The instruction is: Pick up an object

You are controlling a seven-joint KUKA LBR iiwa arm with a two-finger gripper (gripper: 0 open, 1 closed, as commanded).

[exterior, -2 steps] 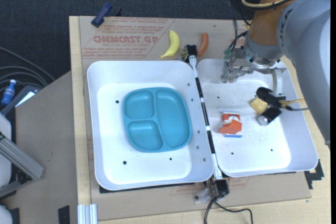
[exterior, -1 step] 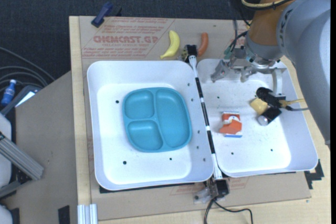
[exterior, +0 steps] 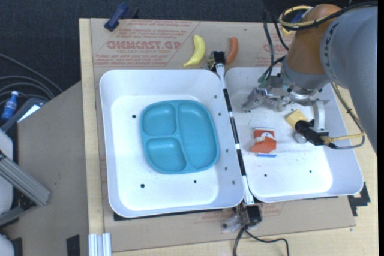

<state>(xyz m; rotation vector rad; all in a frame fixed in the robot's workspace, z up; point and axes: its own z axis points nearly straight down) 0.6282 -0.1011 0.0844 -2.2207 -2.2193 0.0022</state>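
Your gripper (exterior: pixel 268 97) hangs low over the back of the right bin (exterior: pixel 336 180); I cannot tell how it is set. The orange-and-white object (exterior: pixel 263 141) lies at the bin's middle, toward the bin's front edge from it, apart, nothing held.

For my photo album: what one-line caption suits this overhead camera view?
Arm's pincer hovers in the right bin above an orange item; blue tray sits left.

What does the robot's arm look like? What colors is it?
The arm is big, round and grey, with an orange band above the wrist. Below it sits a silvery metal gripper with thin black cables running around it, and a yellow cable loops near the top.
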